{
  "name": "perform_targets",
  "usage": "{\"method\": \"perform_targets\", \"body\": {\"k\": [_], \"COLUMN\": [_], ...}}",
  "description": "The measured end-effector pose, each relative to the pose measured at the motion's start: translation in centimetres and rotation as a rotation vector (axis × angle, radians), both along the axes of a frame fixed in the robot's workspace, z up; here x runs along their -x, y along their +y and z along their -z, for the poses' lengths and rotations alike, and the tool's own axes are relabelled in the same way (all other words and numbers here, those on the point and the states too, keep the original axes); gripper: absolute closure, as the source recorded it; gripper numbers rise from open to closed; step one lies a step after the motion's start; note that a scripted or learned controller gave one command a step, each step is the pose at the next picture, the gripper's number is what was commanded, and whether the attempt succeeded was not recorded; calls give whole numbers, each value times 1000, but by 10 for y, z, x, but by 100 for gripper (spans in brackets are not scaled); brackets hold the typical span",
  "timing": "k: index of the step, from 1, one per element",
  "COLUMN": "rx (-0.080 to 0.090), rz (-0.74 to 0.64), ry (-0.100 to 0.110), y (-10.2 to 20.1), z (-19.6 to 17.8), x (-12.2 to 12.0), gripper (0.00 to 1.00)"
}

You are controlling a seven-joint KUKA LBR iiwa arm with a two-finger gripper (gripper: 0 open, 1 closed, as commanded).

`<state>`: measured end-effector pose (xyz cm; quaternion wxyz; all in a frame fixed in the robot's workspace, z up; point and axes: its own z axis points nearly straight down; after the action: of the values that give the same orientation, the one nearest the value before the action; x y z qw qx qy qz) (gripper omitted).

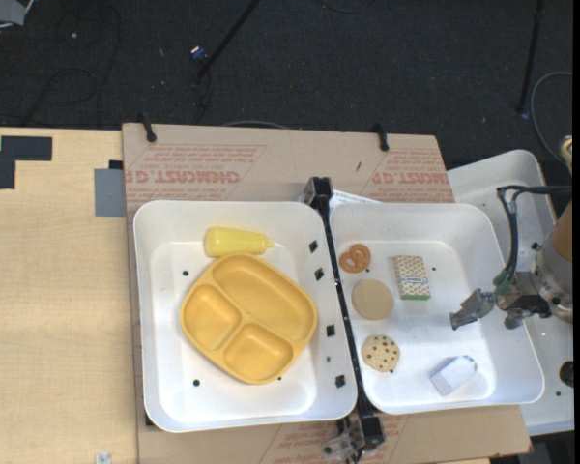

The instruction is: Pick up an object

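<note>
White plastic is what I'm working over: the gripper [491, 307] sits low at the right side of the right-hand bin [483, 222], with nothing between its fingers that I can make out. Whether they stand wide or narrow I cannot tell from this slant.

Nearest to it is the small white block [452, 375], lying below and a little left of the gripper in the view, near the bin's front right corner, its long side running on a diagonal. I judge that the easiest target. Further left lie the small printed box [412, 276], the round tan disc [373, 299], the pretzel [355, 257] and the cookie [380, 353].

My arm comes in from the right edge, wrist held roughly level, gripper pointing left into the bin.
</note>
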<state>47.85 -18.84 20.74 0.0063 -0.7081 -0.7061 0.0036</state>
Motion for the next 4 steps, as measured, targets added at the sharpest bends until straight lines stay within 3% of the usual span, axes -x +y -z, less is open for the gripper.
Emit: {"method": "perform_targets", "body": {"k": [1,2,3,4], "rx": [3,1,0,2], "rz": [-3,-3,-3,-3], "ry": [-10,-7,-5,-11], "y": [0,-1,1,2], "z": [-5,42,104,120], "x": [-3,-10,-2,-2], "gripper": [0,0,0,0]}}
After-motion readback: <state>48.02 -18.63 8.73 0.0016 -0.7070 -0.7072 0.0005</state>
